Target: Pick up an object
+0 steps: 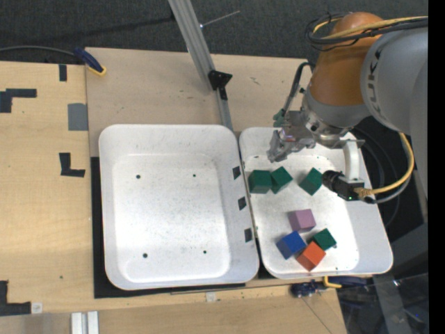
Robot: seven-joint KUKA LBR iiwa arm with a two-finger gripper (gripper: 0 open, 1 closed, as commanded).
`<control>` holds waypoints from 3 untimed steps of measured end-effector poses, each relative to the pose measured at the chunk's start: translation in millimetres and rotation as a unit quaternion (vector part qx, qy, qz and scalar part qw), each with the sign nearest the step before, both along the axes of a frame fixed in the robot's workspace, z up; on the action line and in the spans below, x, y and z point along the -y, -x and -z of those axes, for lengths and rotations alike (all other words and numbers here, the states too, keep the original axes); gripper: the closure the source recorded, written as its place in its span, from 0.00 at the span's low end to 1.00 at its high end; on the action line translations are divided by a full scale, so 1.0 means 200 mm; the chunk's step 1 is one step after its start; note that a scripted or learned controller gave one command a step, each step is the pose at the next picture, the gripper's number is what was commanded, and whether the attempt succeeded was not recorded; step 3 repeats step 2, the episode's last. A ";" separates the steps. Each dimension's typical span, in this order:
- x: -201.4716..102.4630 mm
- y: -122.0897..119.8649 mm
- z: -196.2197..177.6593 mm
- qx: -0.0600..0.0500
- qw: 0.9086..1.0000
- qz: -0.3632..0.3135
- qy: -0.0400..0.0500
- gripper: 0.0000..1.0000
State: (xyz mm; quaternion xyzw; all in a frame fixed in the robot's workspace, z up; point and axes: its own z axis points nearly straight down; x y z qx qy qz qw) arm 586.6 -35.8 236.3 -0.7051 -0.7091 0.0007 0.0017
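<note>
Right bin (368, 256) holds green (271, 180), purple (302, 220), blue (290, 244) and orange (312, 255) blocks; gripper (281, 152) above the far greens, jaw state unclear.

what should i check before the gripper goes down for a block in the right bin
1. Gripper over the right bin: ok.
2. Block under it: ok, two green blocks lie just below it in the view.
3. Target stands alone: not ok, those two touch.
4. Fingers open: cannot tell.
5. Nothing already held: cannot tell.
6. Easier targets: ok, third green block and purple block stand apart.
</note>
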 end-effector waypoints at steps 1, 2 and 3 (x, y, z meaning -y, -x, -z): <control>-0.27 0.09 0.06 0.000 1.000 0.000 0.000 1.00; -0.53 0.19 0.00 0.000 1.000 -0.001 0.000 1.00; -0.53 0.19 0.00 0.000 1.000 -0.001 0.000 1.00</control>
